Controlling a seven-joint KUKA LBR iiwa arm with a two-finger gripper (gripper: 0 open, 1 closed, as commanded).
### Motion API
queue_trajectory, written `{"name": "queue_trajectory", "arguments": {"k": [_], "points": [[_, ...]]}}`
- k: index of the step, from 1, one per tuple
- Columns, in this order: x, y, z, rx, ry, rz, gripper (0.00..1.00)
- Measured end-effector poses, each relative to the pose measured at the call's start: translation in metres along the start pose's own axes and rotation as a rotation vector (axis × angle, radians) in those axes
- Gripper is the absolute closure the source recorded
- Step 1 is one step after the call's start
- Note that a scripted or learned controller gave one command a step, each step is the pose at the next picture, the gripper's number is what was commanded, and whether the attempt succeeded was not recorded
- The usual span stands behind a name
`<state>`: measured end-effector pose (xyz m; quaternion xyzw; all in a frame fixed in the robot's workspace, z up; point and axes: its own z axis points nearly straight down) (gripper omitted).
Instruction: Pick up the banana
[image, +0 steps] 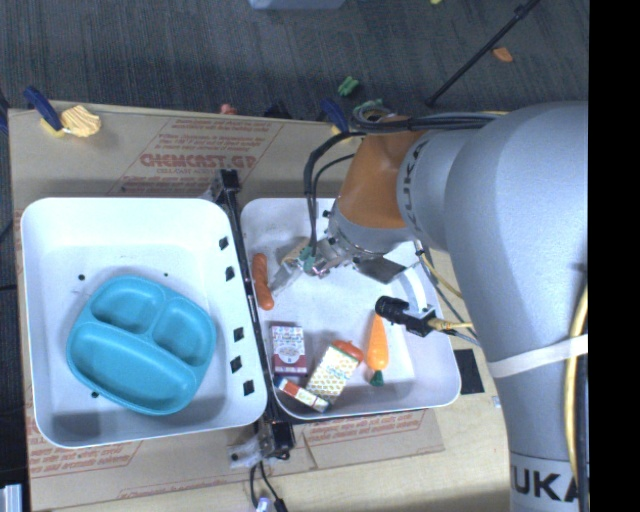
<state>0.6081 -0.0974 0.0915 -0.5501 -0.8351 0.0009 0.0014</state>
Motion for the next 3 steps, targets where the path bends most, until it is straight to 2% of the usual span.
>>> {"name": "queue_trajectory", "arguments": {"k": [1,2,3], "points": [[-0.020,0.023,-0.001,0.005,0.001,-0.552,0.00],[0.003,0.003,0.000,0.000,-0.001,-1.171,0.00],[0.076,0.086,-0.102,-0.004,-0.006,-1.211,0.00]]}}
